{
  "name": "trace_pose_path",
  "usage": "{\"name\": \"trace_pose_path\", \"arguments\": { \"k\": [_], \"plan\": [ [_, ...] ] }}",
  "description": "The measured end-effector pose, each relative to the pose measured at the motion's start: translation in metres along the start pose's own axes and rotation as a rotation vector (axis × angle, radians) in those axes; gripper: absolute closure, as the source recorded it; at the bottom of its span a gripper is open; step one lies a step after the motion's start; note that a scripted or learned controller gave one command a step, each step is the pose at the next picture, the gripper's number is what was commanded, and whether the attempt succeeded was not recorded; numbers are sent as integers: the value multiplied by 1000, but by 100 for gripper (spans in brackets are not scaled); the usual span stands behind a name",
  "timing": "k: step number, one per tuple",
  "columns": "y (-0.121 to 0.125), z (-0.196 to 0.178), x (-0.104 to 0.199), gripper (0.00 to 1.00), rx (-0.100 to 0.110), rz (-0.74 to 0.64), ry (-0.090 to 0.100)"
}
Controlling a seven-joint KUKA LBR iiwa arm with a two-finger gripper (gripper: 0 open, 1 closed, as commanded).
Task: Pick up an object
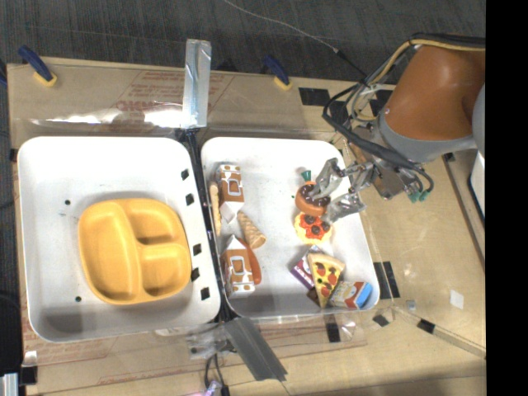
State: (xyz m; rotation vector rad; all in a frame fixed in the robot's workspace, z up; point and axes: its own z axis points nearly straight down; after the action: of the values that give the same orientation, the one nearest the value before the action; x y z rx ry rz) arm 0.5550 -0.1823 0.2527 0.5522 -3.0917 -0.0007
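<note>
Gripper [328, 190] was down inside the right bin [276, 159], over toward its right wall, and honestly I couldn't tell how its jaws stood, too much metal and cable clutter in there. Looked to me like it was going for the orange and brown toy [313, 213], so here's my take on doing that step well: come straight down, get the toy centred before closing, and keep clear of the bin wall just to the right, since a nudge there could tip or shove the toy away.

Going near to far in that bin: the pizza slice toy [323, 274] lay at the near right corner, next to a small red and white box [356, 294]. A gingerbread house [239, 269] sat near left. Mid bin was the ice cream cone [252, 229], and the orange and brown toy sat right of it, touching or just under the gripper, on its near-left side. Another gingerbread house [230, 182] was at the far left.

Left bin [49, 163] had a yellow divided tray [132, 250], well apart from all this.
</note>
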Motion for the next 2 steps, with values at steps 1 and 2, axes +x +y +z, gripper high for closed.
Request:
{"name": "trace_pose_path", "arguments": {
  "k": [1, 2],
  "plan": [
    [48, 34, 39, 100, -1, 169, 1],
    [62, -2, -2, 100, 1, 305, -4]
  ]
}}
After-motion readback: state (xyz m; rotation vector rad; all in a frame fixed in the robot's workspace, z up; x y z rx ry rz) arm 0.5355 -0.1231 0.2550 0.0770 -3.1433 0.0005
